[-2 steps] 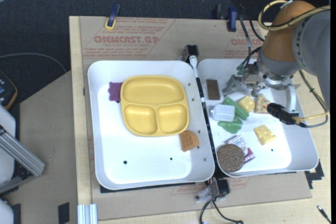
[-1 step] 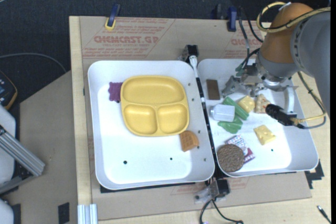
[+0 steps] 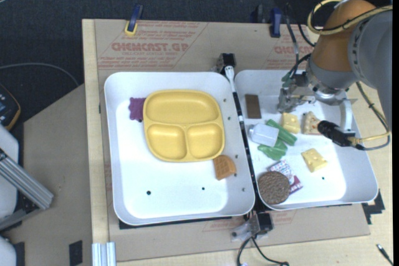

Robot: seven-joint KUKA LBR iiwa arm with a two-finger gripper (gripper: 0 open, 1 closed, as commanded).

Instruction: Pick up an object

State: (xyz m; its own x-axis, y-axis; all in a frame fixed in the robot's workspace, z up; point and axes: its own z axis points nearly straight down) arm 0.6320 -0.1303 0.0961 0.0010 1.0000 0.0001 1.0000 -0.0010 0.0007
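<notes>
We're reaching w/ gripper [image 3: 290,104] into right bin [image 3: 355,187]; can't tell grip state; yellow block [image 3: 290,121] sitting just below; next we're needing a straight descent.

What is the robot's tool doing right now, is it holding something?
Tool: low in the right bin, just above a pale yellow cheese piece. Cannot be told whether it is open, closed or holding anything.

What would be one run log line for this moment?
arm: over right white bin | gripper: low above pale yellow cheese piece | grasp: not visible | left bin: yellow divided plate
</notes>
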